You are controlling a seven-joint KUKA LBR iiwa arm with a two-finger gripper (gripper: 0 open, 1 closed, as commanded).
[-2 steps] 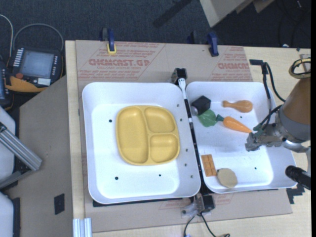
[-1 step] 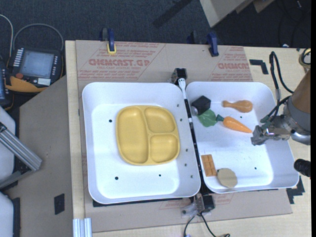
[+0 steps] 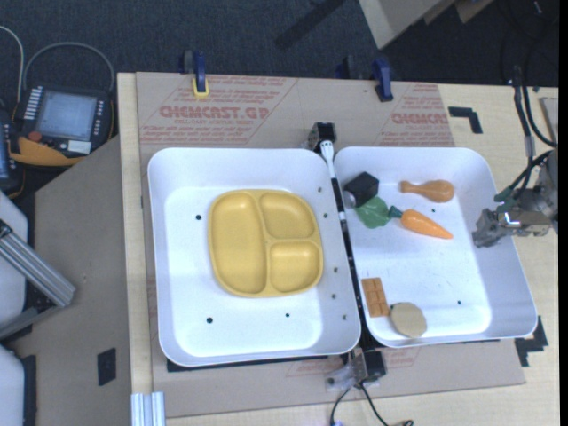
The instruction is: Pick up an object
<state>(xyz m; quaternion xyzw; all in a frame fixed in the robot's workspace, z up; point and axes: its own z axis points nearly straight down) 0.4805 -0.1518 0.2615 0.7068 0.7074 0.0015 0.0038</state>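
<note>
A: Five small things lie in the right-hand shallow white bin [image 3: 479,171]. Which do you see first?

B: The orange plastic carrot with a green leafy top [image 3: 410,219], lying flat near the middle of the bin, its point towards the right. Its green end touches a small black block [image 3: 361,185] close to the bin's left wall.

A: And around it?

B: Just above the carrot lies a tan toy drumstick [image 3: 429,189], apart from it. Down in the near left corner a flat brown waffle-like bar [image 3: 375,296] lies just beside a round beige cookie-like disc [image 3: 408,319]; they look to be touching.

A: Where is the tool?

B: The grey metal tool [image 3: 491,228] is at the right rim of that bin, well apart from the carrot and every other piece. Nothing is between its fingers. I cannot tell whether they stand wide or narrow; that part is too small and blurred.

A: The other bin?

B: The left-hand white bin [image 3: 173,264] holds a yellow plastic plate with three compartments [image 3: 264,241], roughly centred. Both bins sit side by side on the brown cardboard-covered surface [image 3: 293,105], which two blue clamps [image 3: 197,69] hold at the far edge.
</note>
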